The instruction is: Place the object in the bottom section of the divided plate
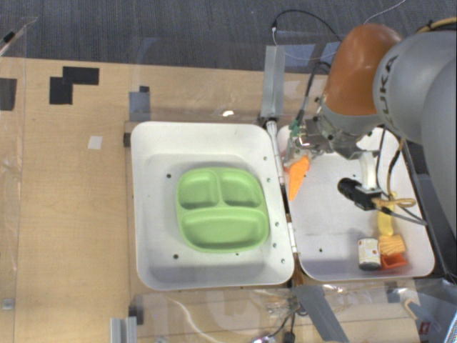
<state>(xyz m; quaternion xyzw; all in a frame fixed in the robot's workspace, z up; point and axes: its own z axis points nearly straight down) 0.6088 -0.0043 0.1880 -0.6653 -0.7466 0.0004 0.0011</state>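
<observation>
Two white bins side by side; the right bin (325, 259) has bare floor in its middle.
The orange carrot (296, 177) lies by its left wall, just under my claw (298, 147), grip I cannot tell; the green plate (221, 231) sits beyond that wall, a can (368, 254) well apart.
</observation>
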